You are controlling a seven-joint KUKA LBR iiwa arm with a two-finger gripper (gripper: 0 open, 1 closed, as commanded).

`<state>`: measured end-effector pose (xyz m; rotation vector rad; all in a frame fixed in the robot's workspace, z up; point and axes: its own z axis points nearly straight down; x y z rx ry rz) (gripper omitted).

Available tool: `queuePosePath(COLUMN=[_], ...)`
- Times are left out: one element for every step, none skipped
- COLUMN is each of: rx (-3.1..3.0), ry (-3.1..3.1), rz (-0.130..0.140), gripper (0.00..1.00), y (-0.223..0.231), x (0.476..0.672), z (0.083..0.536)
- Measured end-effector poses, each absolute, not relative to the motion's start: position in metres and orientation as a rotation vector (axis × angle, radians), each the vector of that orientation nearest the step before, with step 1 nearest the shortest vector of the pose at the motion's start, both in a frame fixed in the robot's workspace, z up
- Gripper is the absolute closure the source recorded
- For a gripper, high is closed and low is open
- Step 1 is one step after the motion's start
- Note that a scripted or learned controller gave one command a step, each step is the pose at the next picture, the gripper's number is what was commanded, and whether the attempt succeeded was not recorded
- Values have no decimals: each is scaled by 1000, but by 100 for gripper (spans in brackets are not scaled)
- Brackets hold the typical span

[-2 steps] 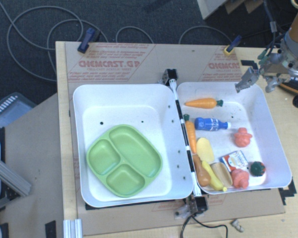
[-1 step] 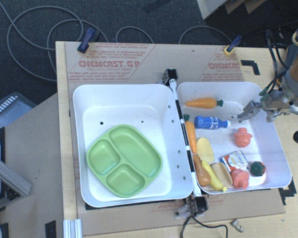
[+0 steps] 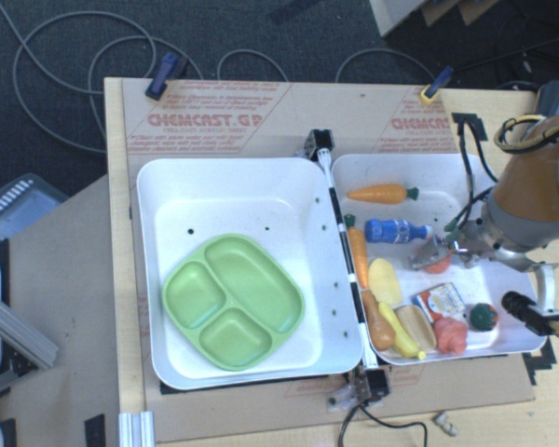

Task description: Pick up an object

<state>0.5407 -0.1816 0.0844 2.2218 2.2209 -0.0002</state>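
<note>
Pincer (image 3: 432, 252) is hanging low in the right-hand shallow white bin (image 3: 391, 168), over a small reddish rounded item (image 3: 437, 264) beside the blue plastic bottle (image 3: 395, 231); finger spacing cannot be told. Advice: centre on the item, descend straight, avoid nudging the bottle.

a small red object (image 3: 437, 264), rounded and partly hidden, lies on the floor of the right bin (image 3: 419, 168), just right of the blue bottle (image 3: 397, 231) lying on its side and above the printed packet (image 3: 440, 302).
</note>
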Motion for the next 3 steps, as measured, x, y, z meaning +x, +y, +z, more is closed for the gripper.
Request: queuePosePath(rx=[2220, 2216, 2220], ry=[2218, 2221, 2222], rz=[3, 7, 2], gripper=[100, 100, 100], y=[-182, -114, -37], x=[542, 559, 561], z=[95, 87, 185])
